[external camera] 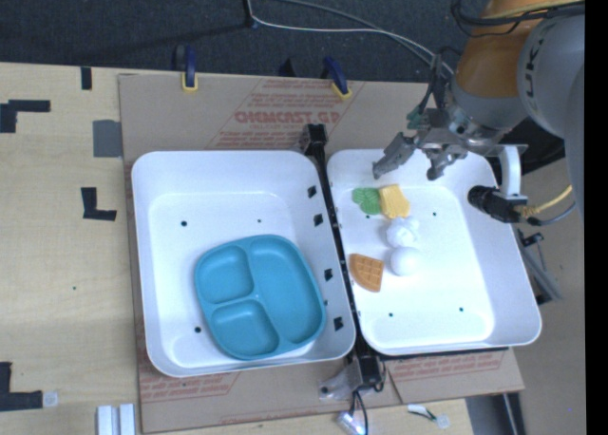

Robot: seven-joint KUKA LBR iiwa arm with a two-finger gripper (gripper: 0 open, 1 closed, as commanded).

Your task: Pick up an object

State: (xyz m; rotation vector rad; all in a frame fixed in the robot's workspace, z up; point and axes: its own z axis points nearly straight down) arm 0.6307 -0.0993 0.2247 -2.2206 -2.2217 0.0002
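Nearest in the right bin [494, 324] lies a waffle [367, 272], tan and grid-marked. Just beside it sits a white ball [404, 260], with a second white lump [402, 231] touching it above. Farther back, a yellow block [394, 200] rests against a green leafy piece [366, 199]. Above these hangs the gripper [414, 167], fingers spread apart with nothing between them. The left bin [157, 186] holds a blue divided plate [257, 295].

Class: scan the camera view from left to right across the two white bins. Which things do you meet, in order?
Blue divided tray → orange waffle piece → white ball → gripper with its jaws spread above the right bin.
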